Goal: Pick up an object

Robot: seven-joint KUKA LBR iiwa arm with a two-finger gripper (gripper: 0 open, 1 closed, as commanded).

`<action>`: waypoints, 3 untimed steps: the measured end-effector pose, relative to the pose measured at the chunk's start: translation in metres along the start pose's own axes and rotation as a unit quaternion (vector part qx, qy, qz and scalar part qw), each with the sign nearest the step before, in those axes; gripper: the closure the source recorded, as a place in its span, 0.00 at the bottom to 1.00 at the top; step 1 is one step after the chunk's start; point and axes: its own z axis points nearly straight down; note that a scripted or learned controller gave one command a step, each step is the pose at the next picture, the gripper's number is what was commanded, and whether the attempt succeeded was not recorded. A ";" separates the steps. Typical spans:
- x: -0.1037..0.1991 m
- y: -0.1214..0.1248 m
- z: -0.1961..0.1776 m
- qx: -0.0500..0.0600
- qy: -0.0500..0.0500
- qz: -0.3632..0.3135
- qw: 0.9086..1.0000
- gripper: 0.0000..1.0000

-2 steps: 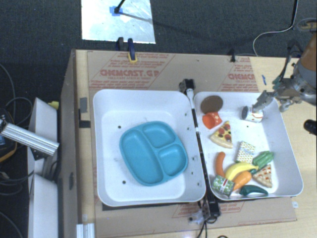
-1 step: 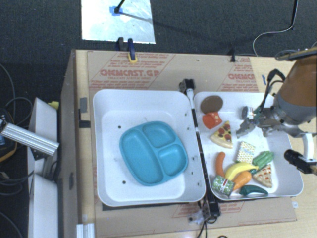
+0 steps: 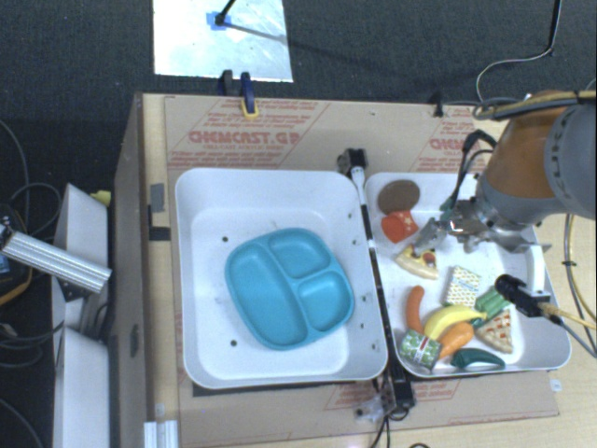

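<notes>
The right white bin (image 3: 550,348) holds several toy foods. A brown round patty (image 3: 399,194) and a red piece (image 3: 399,226) lie at its back left. A pizza slice (image 3: 418,261) is just in front of them. Further forward are a checkered cracker (image 3: 464,286), an orange sausage (image 3: 414,308), a yellow banana (image 3: 451,319), a small can (image 3: 421,348) and a second wedge (image 3: 497,329). My gripper (image 3: 440,231) hangs low over the back of this bin, just right of the red piece and above the pizza slice. I see nothing clearly held.
The left white bin (image 3: 210,203) carries a blue divided plate (image 3: 289,286). A black divider (image 3: 368,241) runs between the bins. The grey arm with its orange band (image 3: 522,161) covers the right bin's back right corner. Cables (image 3: 522,63) trail behind it.
</notes>
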 end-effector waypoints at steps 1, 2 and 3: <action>0.027 0.061 0.046 -0.001 0.000 0.000 1.000 0.00; -0.007 -0.045 0.046 0.000 -0.001 0.002 1.000 0.00; 0.014 -0.012 0.047 -0.001 0.000 0.000 1.000 0.00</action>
